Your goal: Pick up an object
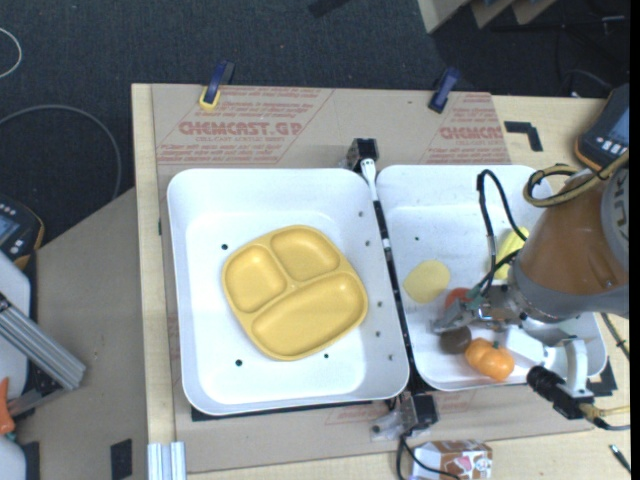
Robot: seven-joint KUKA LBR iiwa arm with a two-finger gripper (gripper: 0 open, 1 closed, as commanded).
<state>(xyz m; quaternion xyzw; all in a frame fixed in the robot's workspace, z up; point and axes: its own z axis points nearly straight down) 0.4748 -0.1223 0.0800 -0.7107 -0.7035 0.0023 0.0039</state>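
The right bin [440,193] holds several small objects: a pale yellow round piece [427,279], an orange piece [489,359], a dark brown piece [456,340], a bit of red [457,296] and a yellow scrap [511,243] partly behind the arm. My gripper [452,318] reaches in from the right, low over the bin, its tip right above the brown piece and beside the red one. The arm's body hides much of the bin's right side.
The left bin [200,268] holds a yellow divided plate [294,290]. A black cable [487,208] loops over the right bin. Clamps [212,85] hold the cardboard base at the back. A metal rail [40,348] lies off the bench at left.
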